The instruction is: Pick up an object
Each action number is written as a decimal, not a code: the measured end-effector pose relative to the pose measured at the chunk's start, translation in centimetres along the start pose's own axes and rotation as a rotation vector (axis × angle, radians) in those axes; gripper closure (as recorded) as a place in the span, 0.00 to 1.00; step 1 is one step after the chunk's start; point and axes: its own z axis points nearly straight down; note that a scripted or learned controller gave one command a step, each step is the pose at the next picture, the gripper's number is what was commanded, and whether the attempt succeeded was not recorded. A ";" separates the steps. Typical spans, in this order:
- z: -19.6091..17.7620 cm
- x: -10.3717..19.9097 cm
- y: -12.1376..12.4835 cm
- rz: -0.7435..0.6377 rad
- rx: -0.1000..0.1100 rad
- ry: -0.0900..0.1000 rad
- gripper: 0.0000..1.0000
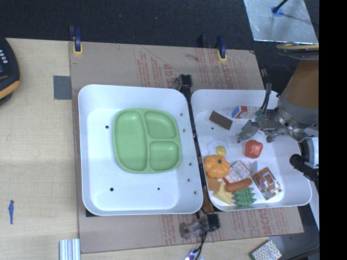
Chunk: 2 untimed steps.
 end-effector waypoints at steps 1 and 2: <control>7.3 -1.5 -1.3 -0.003 0.001 0.003 0.00; 5.9 -1.6 -1.2 -0.006 -0.003 0.000 1.00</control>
